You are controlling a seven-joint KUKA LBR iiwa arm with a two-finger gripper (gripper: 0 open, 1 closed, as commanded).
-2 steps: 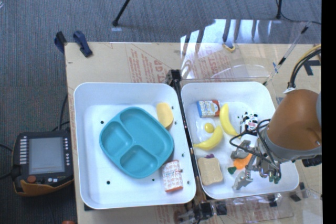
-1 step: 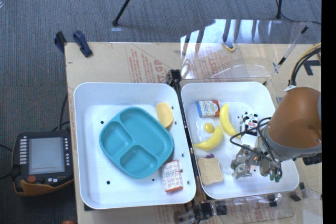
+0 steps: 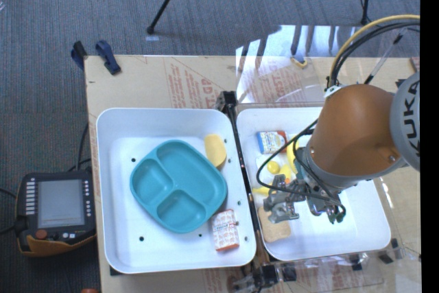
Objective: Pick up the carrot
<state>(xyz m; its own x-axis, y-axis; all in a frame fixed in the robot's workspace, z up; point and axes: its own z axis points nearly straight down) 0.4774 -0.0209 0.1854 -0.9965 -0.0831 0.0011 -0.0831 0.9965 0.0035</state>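
My gripper hangs low over the left half of the right bin, under the arm's orange band. It sits just above a flat tan piece near the bin's front wall. Small yellow pieces lie right behind and left of it. A blue and white packet rests further back. The arm hides much of the middle of this bin.
The left bin holds a teal divided plate, a pale yellow item at its back right and a red and white snack packet at the front. A handheld control pendant lies left of the bench.
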